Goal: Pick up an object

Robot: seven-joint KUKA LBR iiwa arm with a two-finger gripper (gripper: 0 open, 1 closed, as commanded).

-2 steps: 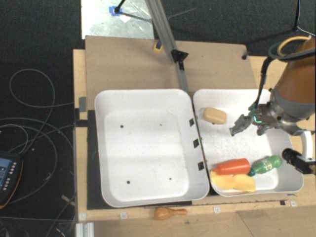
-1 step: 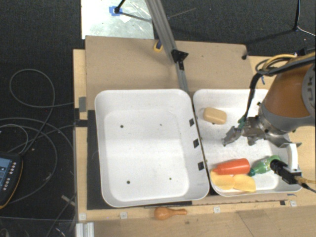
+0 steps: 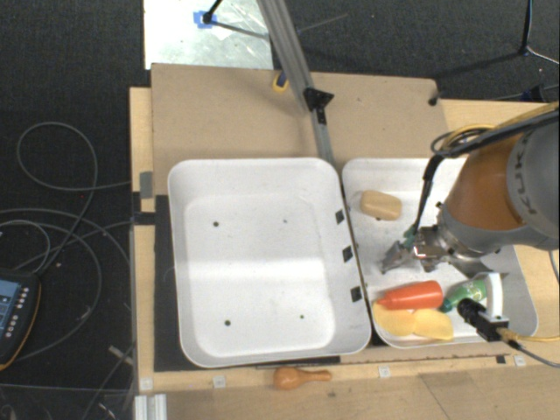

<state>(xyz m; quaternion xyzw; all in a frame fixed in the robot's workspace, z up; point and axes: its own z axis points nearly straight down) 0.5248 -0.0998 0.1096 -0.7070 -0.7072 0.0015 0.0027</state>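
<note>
**Gripper above the red piece, nothing held**

Gripper (image 3: 404, 254) hung in the right bin (image 3: 525, 309); whether it was open or closed, can't tell. Red object (image 3: 411, 295) lay just below it toward the near rim, long axis across the bin. Yellow pieces (image 3: 414, 324) touched it beyond. Tan block (image 3: 381, 205) sat apart on the far side. Green item (image 3: 464, 292) was beside the red one's arm-side end.

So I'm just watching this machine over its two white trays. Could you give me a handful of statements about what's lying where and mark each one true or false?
1. The tan block lies in the right bin. True.
2. The red object lies in the left bin. False: it lies in the right bin, near the front edge.
3. A yellow object lies just in front of the red object. True.
4. The orange-brown object lies inside a bin. False: it lies on the bench, in front of the left bin.
5. The gripper hangs over the left bin. False: it is over the right bin.
</note>
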